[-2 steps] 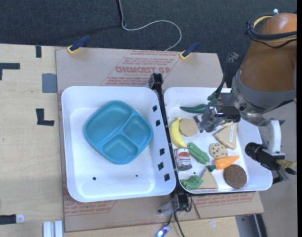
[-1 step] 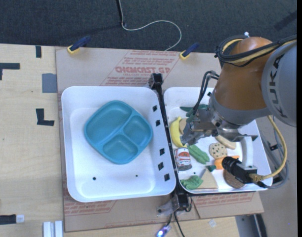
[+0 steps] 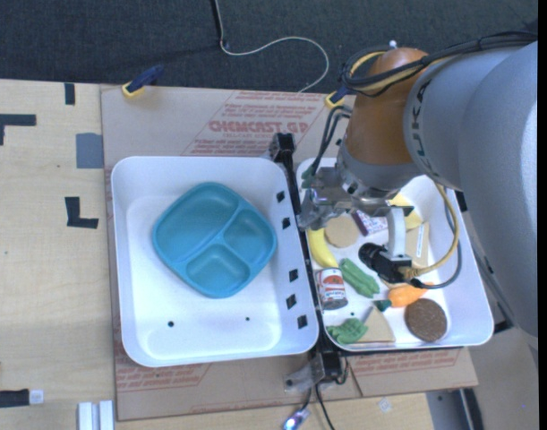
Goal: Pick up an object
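Note:
My gripper (image 3: pixel 314 210) hangs low over the upper left of the right bin (image 3: pixel 474 316), close to the divider between the bins. Just below it lies a yellow banana (image 3: pixel 322 249), with a tan round piece (image 3: pixel 342 234) beside it. Further down the bin are a green pickle-like piece (image 3: pixel 359 277), a small can with a red label (image 3: pixel 332 288), an orange carrot (image 3: pixel 402 296), a brown round cookie (image 3: pixel 426 319) and a green leafy piece (image 3: pixel 348 332) on a tan slice (image 3: pixel 377 328). Nothing shows between the gripper's tips; the arm hides the top of that bin.
The left bin (image 3: pixel 139 330) holds a blue divided plate (image 3: pixel 214 238). Pale yellow pieces (image 3: pixel 415 228) lie at the right bin's right side, partly under the arm. Black clips line the divider (image 3: pixel 295 276). Brown cardboard (image 3: pixel 201 124) lies under both bins.

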You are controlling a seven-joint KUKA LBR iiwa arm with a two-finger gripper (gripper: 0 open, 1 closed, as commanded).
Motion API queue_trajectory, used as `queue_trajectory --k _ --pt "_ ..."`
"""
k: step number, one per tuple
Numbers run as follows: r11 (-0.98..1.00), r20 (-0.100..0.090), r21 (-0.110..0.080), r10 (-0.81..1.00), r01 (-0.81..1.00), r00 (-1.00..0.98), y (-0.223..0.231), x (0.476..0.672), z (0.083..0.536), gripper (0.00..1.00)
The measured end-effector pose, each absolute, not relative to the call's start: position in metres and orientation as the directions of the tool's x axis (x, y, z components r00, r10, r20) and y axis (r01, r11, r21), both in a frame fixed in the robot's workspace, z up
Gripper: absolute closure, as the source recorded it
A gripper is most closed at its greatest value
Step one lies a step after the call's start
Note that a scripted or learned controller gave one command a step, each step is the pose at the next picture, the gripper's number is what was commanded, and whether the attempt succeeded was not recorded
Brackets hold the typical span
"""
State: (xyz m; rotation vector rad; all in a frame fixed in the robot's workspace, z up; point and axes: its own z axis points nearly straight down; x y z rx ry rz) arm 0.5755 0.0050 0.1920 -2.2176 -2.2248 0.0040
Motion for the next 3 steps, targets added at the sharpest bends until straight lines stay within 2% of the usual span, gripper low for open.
queue_trajectory --k 1,2,3 --pt "0.0 -0.001 0.009 1.0 1.0 0.0 -0.016 0.552 0.321 1.0" --pt "0.005 0.002 0.007 1.0 1.0 -0.005 0.009 0.487 0.417 1.0" --pt "0.01 0.002 0.006 1.0 1.0 -0.01 0.083 0.484 0.473 1.0"
